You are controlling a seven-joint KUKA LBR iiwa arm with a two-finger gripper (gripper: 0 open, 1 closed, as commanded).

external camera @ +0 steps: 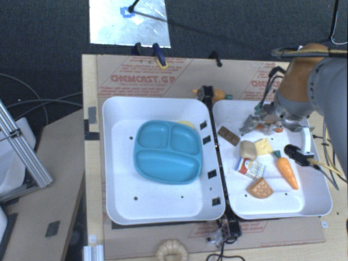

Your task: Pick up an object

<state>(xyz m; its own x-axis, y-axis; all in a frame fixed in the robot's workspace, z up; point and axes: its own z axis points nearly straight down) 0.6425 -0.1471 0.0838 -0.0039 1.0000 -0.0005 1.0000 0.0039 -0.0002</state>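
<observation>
Right bin, near to far: a brown waffle-shaped toy (260,188), an orange plastic carrot (286,172) and a small white printed packet (250,169) lie nearest the camera, below the fingers; a pale yellow cheese block (263,146) sits just beneath them; the grey two-finger gripper (255,122) hangs with fingers apart, clasping nothing, a brown chocolate bar (228,136) beside it.

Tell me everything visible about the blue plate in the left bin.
The blue plate is a light blue tray with rounded corners and a plastic look, split into three compartments: two smaller at the far side, one long at the near side. It lies flat, right side up, mid-floor in the left bin. A pale yellow thing peeks from behind its far edge.
</observation>
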